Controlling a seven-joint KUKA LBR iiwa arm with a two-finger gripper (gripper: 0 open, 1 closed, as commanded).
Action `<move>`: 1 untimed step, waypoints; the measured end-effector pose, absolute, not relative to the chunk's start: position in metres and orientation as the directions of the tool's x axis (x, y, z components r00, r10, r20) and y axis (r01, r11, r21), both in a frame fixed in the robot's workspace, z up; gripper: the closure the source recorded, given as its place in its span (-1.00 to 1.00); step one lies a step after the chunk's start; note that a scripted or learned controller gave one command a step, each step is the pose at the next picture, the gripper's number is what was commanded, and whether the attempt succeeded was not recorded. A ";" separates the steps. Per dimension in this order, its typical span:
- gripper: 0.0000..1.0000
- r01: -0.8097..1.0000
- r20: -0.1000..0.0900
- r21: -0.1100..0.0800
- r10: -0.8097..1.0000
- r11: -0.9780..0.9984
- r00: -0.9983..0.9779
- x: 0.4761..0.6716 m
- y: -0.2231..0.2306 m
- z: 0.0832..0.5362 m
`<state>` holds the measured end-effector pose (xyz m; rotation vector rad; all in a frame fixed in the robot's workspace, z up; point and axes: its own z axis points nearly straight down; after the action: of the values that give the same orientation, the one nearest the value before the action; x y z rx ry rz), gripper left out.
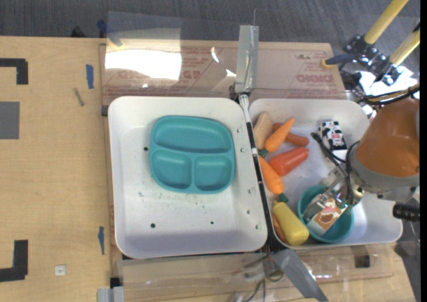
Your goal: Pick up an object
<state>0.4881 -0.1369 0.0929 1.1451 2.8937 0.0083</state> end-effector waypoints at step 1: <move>-1.00 0.720 -0.019 0.015 0.720 0.694 -0.694 0.487 -0.162 0.092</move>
<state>0.4872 -0.1624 0.0922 1.2200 2.8693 0.0104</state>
